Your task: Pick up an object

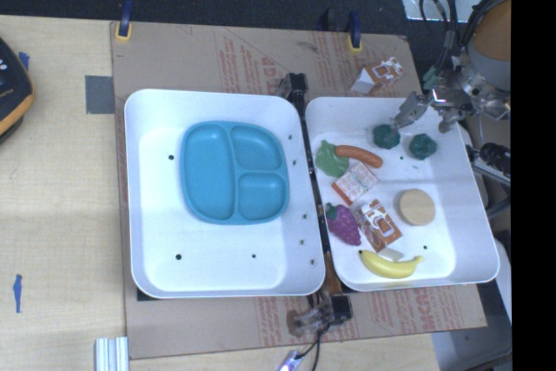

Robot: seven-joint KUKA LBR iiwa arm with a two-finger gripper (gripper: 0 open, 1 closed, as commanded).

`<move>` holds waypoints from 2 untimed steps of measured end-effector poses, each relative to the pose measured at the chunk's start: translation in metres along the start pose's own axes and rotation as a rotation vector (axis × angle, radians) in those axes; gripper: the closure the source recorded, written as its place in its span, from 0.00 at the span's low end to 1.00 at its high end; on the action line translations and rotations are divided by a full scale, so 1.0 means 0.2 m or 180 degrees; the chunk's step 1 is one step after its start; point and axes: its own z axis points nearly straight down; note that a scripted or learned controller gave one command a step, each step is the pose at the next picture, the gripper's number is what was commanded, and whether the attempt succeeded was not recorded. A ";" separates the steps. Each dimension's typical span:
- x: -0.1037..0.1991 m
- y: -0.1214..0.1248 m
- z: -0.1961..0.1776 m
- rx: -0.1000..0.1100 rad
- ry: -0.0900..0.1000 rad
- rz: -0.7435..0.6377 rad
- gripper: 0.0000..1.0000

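Observation:
The right bin holds several small items: two dark green lumps, an orange sausage, a green leafy piece, a red-and-white packet, purple grapes, a second packet, a round tan biscuit and a banana. My gripper hovers over the bin's far right corner, just beyond the two green lumps. Its fingers are spread open with nothing between them.
The left bin bears a blue divided plate. A small wrapper lies on the cardboard behind the right bin. Clamps hold the cardboard's far edge, and a yellow-black device sits at the far left.

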 end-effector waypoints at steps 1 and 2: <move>-0.15 0.18 0.66 0.0011 0.0000 -0.0002 0.00; -0.09 0.18 0.65 0.0007 0.0002 -0.0003 0.00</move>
